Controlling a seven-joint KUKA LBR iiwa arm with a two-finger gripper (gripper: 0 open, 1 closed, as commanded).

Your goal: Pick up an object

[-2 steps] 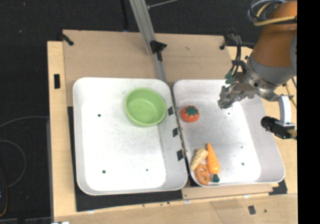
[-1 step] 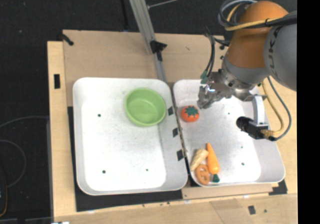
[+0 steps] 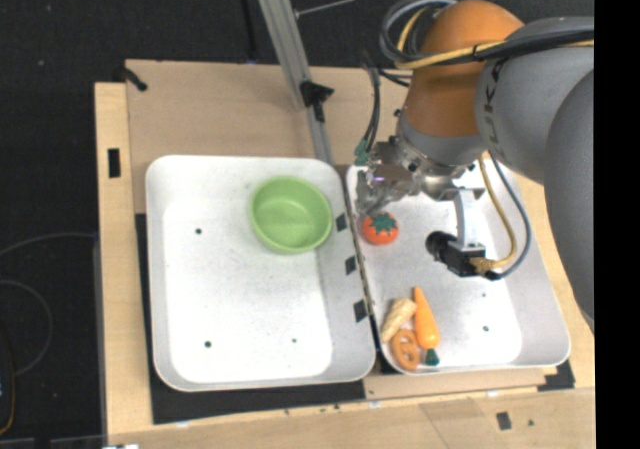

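Note:
A small red tomato-like toy (image 3: 380,229) with a green top lies in the right bin (image 3: 520,337) close to its left wall. My gripper (image 3: 375,199) hangs directly above it, fingers pointing down toward it; the wrist hides how they stand. At the right bin's front left lie an orange carrot toy (image 3: 426,318), a pale yellowish piece (image 3: 398,316) and an orange slice-like toy (image 3: 405,348), bunched together. A green bowl (image 3: 291,215) sits upright in the left bin (image 3: 200,337), near its far right corner.
The grey arm with its orange band (image 3: 455,67) covers the right bin's far part. A black cable connector (image 3: 455,252) hangs over the right bin's middle. A slanted metal pole (image 3: 285,37) rises behind the bins. The divider between bins runs just left of the tomato.

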